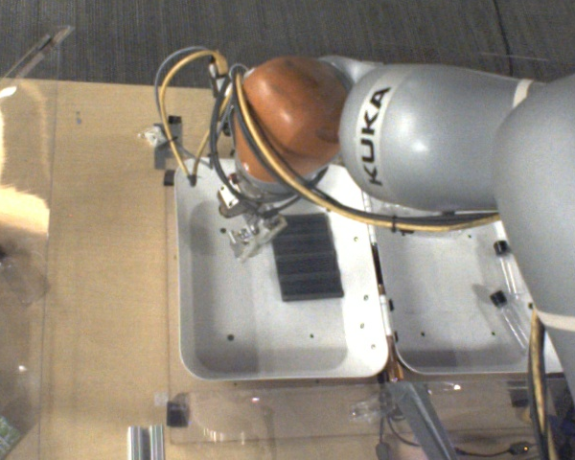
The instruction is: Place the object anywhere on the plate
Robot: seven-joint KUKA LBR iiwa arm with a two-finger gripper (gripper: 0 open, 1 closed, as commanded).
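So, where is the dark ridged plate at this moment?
The dark ridged plate lies flat in the left bin, towards its right wall, just right of the pincer.

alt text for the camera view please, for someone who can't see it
A grey KUKA arm with an orange band reaches in from the right, its gripper low over the left white bin, right beside the upper left corner of a dark ribbed rectangular plate lying on the bin floor. A second white bin sits alongside on the right, on a wooden bench.
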